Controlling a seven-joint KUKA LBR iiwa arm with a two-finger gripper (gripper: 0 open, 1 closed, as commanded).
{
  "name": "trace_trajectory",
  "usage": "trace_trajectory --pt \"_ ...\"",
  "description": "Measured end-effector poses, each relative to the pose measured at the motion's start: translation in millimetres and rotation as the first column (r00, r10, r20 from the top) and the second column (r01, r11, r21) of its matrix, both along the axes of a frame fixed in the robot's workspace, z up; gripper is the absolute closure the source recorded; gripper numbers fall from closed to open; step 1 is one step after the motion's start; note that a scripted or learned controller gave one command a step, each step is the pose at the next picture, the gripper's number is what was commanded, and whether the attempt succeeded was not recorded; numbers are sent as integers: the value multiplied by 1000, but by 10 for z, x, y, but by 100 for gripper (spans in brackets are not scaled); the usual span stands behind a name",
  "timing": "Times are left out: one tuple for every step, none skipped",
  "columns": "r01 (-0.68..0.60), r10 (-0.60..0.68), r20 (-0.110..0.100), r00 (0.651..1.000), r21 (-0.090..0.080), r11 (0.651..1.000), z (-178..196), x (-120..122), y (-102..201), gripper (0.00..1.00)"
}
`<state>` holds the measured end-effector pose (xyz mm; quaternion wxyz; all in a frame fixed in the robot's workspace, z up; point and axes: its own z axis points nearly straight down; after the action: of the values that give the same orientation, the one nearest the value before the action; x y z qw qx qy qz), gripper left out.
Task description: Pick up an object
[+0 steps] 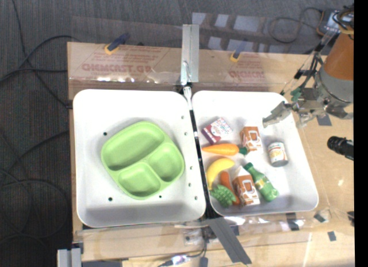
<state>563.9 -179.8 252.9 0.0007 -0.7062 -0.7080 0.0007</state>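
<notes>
The claw [275, 116] hangs wide and empty at the right bin's [299, 197] two o'clock rim. At four o'clock from it lies a small white-labelled jar [278, 153].

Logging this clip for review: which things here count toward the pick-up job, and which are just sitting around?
Part of the job:
gripper
carrot
banana
green bottle
small jar
pink carton
two orange cartons
right bin

Just lying about:
green divided plate
left bin
clamps
floor cables
</notes>
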Motion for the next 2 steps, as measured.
trace_trajectory --pt "-108 108 12 994 -3 994 -1440 21 164 0" --pt "-242 242 3 970 0 970 -1086 438 238 0"
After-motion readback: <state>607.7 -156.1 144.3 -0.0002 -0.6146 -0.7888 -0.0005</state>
